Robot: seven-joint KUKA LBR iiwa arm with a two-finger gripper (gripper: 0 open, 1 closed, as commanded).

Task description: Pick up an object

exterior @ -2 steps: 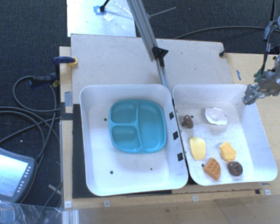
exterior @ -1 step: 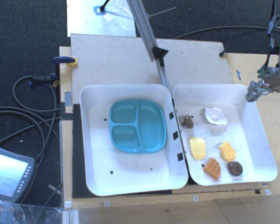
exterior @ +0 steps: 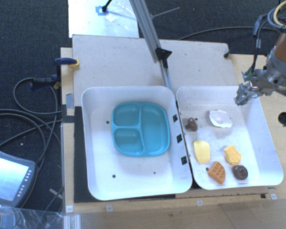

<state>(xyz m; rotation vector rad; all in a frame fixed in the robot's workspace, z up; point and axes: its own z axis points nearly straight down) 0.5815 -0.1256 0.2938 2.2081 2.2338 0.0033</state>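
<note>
Spanning dark carpet (exterior: 18,42), pale bench (exterior: 133,61)

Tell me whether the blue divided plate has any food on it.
Empty. The blue divided plate in the left bin shows bare compartments; the toy foods all lie in the right bin.

Bench (exterior: 133,61) bearing two white bins (exterior: 100,175)
</note>
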